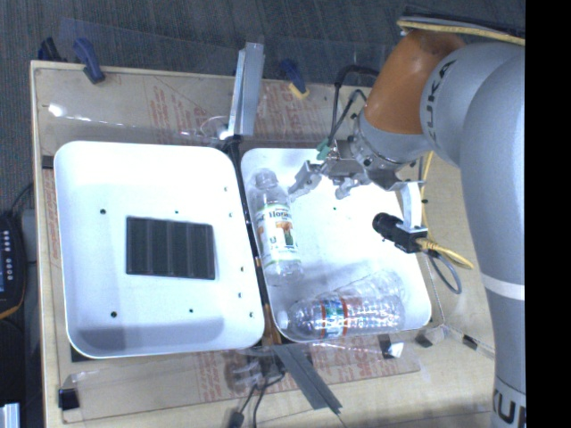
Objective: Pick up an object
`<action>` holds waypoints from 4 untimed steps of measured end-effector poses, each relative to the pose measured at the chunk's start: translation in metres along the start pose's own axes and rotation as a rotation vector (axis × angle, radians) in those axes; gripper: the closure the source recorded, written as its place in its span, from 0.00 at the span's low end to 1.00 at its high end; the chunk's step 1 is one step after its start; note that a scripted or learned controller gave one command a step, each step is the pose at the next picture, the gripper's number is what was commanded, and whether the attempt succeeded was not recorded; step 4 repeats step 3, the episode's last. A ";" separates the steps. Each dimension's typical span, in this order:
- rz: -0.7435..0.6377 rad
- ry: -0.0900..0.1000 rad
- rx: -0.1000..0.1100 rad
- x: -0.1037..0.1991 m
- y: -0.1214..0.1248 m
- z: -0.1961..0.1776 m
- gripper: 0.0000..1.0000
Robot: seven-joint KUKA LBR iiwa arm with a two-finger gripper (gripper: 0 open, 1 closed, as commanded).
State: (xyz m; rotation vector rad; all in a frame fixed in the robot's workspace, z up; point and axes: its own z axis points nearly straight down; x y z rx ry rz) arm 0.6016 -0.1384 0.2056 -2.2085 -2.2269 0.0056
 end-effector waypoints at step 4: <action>-0.115 -0.001 -0.004 0.050 0.056 0.012 1.00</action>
